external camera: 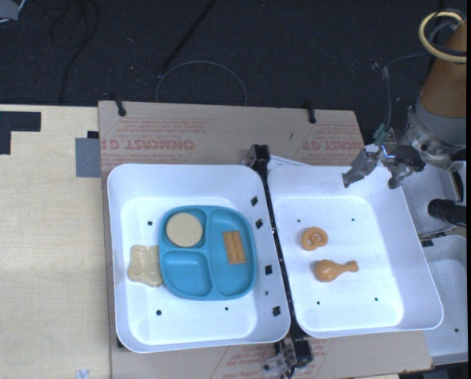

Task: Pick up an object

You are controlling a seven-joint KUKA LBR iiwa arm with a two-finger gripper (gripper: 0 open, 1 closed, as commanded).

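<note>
My pincer (374,167) hung spread and empty over the right bin's (425,290) far edge. Inside lay one tan drumstick (333,270) and one coiled pastry (314,238), glossy, near each other.

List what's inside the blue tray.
The blue tray holds a round tan cracker in one compartment and a waffle-like strip in another; the large compartment looks bare. Anything beneath the tray is covered.
</note>
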